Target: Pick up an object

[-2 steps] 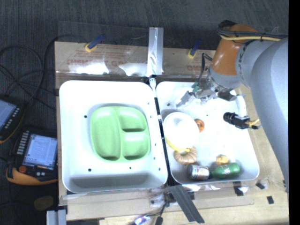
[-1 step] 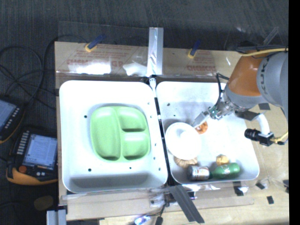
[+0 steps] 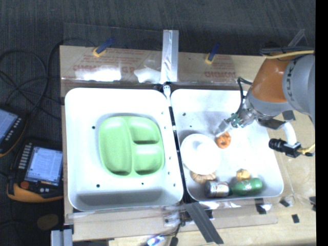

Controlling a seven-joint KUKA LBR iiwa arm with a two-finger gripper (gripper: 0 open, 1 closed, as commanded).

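Near rim of right bin (image 3: 274,152): one silver can (image 3: 219,189), one green object (image 3: 247,185), one small yellow piece (image 3: 243,175), one tan item (image 3: 202,177). One white bowl (image 3: 201,152). Gripper (image 3: 225,130) directly above one orange object (image 3: 223,141); grip not discernible. Left bin (image 3: 82,152): one green divided tray (image 3: 131,145).

Bright, even overhead light washes out the white bins (image 3: 174,106), and glare flares on the clear film (image 3: 107,68) at the desk's far edge. Shadows are faint. The picture is soft and grainy; the floor stays dim.
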